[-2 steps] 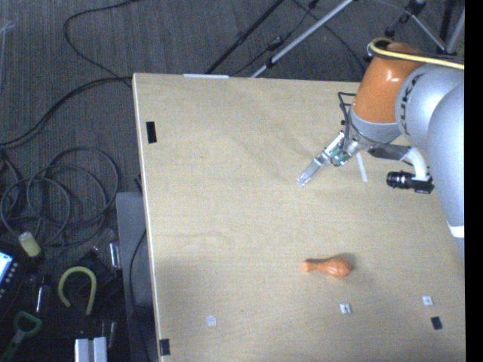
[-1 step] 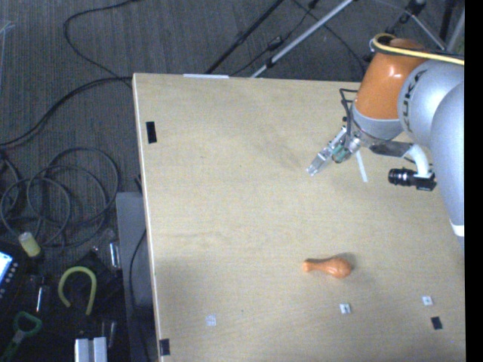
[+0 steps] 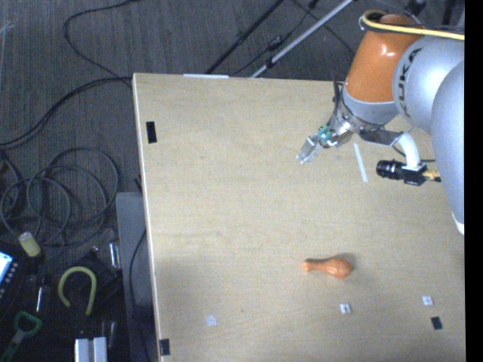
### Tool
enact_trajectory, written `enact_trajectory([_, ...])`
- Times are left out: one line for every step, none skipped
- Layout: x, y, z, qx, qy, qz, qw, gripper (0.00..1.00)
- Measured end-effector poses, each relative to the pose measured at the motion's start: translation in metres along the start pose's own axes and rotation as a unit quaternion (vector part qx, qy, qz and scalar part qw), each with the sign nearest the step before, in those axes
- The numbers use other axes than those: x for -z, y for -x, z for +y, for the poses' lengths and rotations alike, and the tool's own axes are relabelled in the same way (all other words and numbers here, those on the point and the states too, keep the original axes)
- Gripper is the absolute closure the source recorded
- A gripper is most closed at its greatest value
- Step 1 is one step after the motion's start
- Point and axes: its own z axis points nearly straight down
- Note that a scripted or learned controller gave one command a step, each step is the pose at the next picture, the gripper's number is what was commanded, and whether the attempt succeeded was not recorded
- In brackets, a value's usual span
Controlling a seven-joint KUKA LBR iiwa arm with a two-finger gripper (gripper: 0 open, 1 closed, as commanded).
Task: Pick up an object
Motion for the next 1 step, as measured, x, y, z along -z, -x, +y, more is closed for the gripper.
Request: enact_trajectory([0.0253, -0.0165, 0.017, -0.073, 0.0, 0.0, 0.9973, 1.0])
